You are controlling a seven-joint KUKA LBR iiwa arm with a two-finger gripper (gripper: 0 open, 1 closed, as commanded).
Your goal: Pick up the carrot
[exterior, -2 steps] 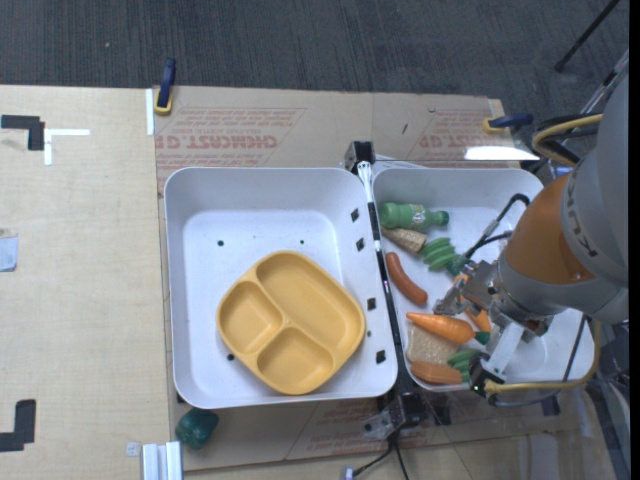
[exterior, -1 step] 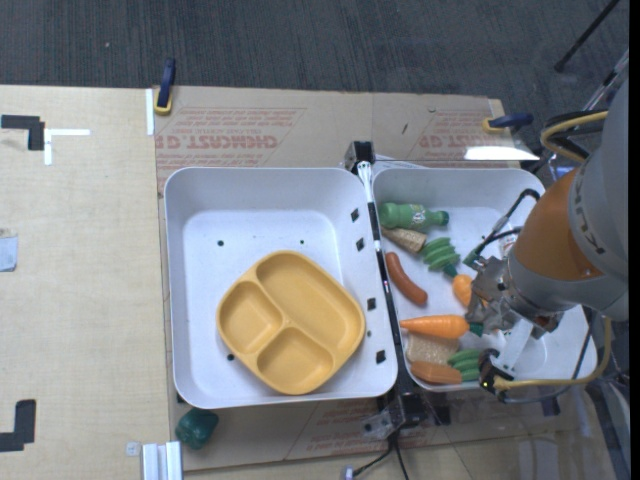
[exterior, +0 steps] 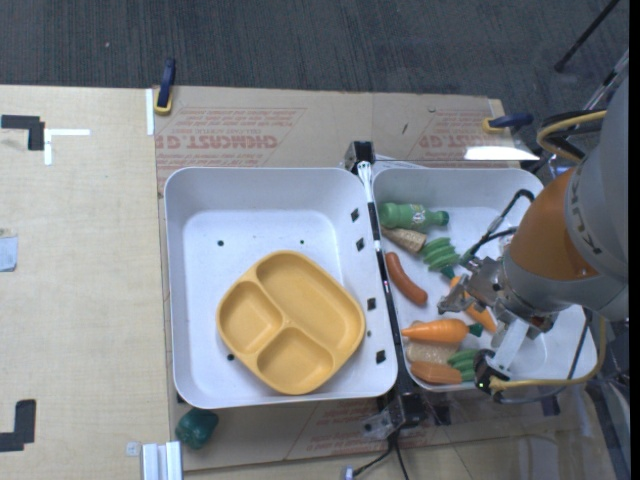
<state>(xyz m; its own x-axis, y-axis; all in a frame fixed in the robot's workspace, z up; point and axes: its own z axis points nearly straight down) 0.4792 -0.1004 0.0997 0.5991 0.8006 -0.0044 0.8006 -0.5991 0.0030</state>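
The carrot [exterior: 434, 331] lies in the right bin [exterior: 462, 176], near its front; it is orange, with a green top pointing right. My gripper [exterior: 470, 301] hangs just above and to the right of the carrot's green end, close to it. The grey arm with its orange band [exterior: 548, 233] reaches in from the right and covers the right half of this bin. Nothing is visibly lifted off the bin floor.
The right bin also holds a green bottle [exterior: 413, 214], a beige wedge [exterior: 407, 238], a green vegetable [exterior: 439, 255], a red sausage [exterior: 406, 278] and another orange piece [exterior: 436, 373] at the front. A yellow divided plate [exterior: 290, 320] lies in the left bin [exterior: 250, 193].
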